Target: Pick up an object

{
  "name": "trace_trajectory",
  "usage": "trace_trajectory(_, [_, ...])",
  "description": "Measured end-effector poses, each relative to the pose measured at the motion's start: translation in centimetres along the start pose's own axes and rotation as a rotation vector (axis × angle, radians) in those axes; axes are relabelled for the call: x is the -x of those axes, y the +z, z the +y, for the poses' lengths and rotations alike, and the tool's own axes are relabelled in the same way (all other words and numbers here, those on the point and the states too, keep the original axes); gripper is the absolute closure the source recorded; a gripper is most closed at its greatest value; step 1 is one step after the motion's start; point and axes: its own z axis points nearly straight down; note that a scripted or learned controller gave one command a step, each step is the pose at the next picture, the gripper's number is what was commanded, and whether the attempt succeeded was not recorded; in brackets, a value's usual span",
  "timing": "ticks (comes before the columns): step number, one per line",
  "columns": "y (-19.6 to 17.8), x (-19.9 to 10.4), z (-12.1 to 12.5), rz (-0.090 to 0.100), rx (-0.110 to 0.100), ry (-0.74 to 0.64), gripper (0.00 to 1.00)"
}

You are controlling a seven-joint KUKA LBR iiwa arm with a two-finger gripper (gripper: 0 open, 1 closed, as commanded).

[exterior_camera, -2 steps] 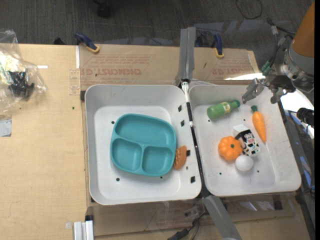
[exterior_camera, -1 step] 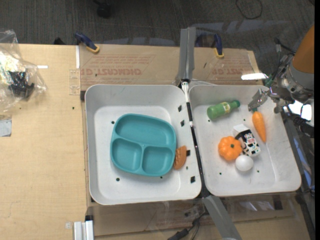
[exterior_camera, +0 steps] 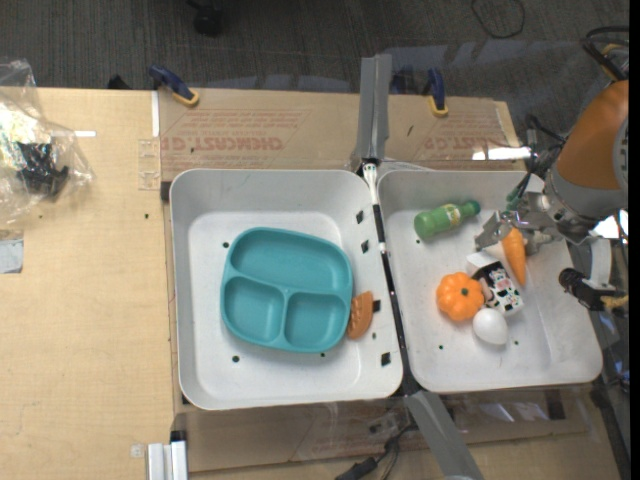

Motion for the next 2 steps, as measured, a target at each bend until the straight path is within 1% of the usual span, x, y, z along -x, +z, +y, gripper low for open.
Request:
trace_trajectory(1, [-1.1, 0.2, 0.1, -0.004, 0.004, 0.002, 1.0])
trace_trajectory(2, [-11.4, -7.7, 2.1, -0.009, 0.005, 0.146, 1.0])
